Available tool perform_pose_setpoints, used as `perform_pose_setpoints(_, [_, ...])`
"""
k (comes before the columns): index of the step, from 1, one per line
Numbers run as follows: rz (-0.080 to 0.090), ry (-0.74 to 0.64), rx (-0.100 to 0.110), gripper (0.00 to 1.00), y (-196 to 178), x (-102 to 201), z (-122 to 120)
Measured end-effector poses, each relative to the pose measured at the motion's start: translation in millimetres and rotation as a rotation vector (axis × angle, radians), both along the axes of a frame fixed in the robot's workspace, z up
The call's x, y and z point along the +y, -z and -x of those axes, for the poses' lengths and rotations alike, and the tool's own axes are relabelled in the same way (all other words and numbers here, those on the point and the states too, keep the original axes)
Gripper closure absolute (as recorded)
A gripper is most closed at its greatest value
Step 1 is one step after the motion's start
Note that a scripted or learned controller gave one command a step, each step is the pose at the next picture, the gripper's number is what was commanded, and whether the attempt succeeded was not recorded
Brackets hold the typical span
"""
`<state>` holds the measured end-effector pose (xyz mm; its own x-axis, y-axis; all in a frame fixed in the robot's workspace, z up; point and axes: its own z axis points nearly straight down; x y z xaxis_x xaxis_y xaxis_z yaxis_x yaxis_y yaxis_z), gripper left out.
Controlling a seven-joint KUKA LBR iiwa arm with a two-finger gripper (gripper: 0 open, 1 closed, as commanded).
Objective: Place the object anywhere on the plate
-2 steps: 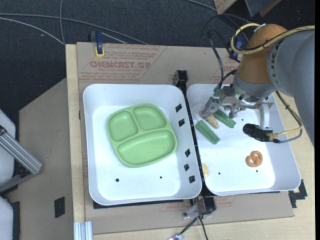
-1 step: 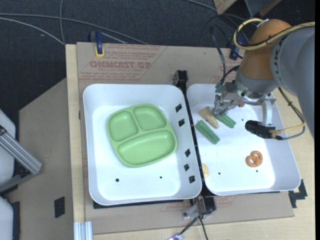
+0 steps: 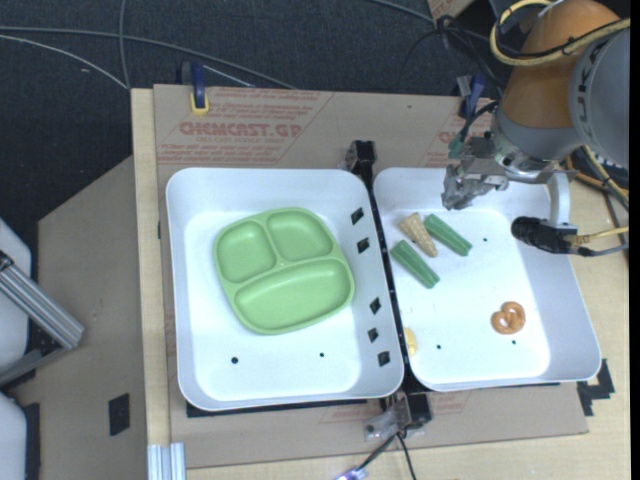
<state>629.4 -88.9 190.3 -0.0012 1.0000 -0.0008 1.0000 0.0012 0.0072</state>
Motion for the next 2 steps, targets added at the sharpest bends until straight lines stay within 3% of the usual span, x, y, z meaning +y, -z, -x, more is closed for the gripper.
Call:
perform_pose_setpoints(1, [0.0, 0.0, 0.0, 1.0, -53.1, 0.0, -1.4])
perform_pose_setpoints(2, [-0.003, -0.001, 0.011, 1.0, -48.3, 31.9, 31.2])
